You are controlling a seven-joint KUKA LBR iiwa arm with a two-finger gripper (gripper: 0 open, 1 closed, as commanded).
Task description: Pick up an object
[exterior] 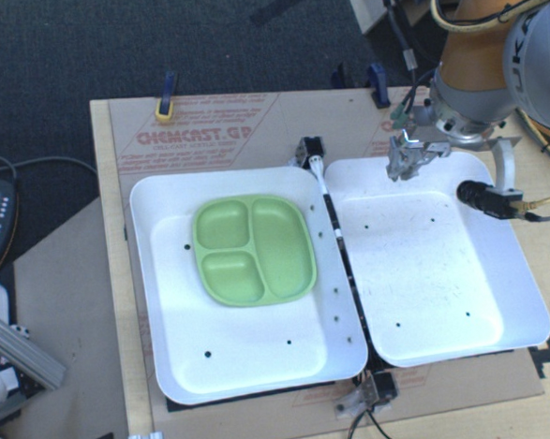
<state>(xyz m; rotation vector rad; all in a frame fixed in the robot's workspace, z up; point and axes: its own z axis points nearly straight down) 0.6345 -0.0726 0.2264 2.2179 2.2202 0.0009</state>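
A light green plate [255, 250] with three compartments lies flat in the left bin [172, 352], toward its far half. My gripper [405, 164] hangs over the far edge of the right bin [507, 320], well to the right of the plate and apart from it. I see nothing between its fingers.
The two white bins meet along a black seam [340, 256] with a clamp at each end. They rest on a brown board [203, 125] with blue clips at its far edge. A black fitting [485, 199] with a cable sits at the right bin's right rim.
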